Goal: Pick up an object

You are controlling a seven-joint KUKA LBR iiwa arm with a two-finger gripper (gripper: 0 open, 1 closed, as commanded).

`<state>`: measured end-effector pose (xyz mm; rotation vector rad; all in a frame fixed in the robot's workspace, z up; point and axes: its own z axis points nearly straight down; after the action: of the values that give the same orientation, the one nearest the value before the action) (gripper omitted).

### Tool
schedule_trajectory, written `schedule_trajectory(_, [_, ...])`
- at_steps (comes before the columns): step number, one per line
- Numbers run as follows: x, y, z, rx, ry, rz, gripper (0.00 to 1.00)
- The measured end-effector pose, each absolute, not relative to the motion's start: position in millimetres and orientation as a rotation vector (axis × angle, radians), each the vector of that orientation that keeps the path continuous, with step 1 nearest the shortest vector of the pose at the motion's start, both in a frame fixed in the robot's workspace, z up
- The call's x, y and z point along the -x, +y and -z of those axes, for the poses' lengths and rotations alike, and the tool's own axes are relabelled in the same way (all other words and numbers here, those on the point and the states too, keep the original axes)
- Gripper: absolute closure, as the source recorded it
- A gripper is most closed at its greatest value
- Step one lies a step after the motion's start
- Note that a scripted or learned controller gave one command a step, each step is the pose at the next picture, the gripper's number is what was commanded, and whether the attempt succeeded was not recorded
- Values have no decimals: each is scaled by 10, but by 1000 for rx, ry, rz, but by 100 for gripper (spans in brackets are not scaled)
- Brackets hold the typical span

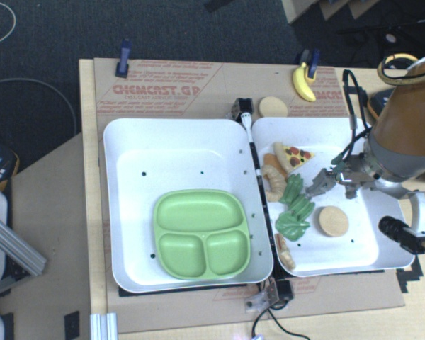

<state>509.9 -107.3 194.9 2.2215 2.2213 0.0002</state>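
In the right bin point(382, 257) lie a toy pizza slice point(294, 155), a tan bread piece point(273, 174), two green leafy pieces point(295, 207), a round tan disc point(333, 221) and another bread piece point(285, 253) by the front left wall. My gripper point(316, 184) reaches in from the right and hangs low over the bin's middle. Its tip is just right of the upper green piece and above the tan disc. Nothing is visibly held.
The left bin point(127, 154) holds a green divided plate point(202, 232). On the bench behind the bins lie a yellow banana point(304, 83) and a tan disc point(273, 107). The arm's body point(404, 133) and its cables point(353, 112) cover the right bin's right side.
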Motion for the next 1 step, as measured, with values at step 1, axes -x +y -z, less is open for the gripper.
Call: schedule_trajectory(1, [-4790, -460, -3244, -2210, 2225, -10, 0])
